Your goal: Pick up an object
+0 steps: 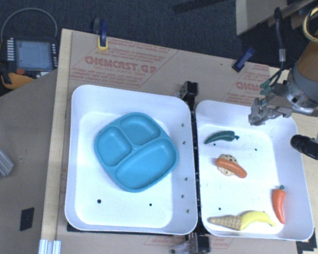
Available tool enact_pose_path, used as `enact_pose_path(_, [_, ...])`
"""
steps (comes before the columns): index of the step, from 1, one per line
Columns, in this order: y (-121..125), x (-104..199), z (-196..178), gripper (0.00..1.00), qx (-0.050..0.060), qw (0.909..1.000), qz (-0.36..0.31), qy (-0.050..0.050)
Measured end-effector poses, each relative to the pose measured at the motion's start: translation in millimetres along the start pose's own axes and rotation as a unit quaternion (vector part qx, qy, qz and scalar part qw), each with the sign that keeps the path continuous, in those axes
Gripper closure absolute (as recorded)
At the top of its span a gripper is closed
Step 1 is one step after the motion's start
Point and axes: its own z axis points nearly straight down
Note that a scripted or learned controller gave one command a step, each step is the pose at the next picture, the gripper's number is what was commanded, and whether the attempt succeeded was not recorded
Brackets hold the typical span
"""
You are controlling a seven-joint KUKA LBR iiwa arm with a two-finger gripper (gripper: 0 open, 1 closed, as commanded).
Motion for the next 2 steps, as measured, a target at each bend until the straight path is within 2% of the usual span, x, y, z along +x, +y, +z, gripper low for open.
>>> enact_pose_path(1, [-16.2,53.1,-9.9,1.0,-0.001,1.0,0.0,0.0])
enact_pose_path(2, [-39.5,110.6,-1.3,1.0,0.001,1.0,0.0,0.0])
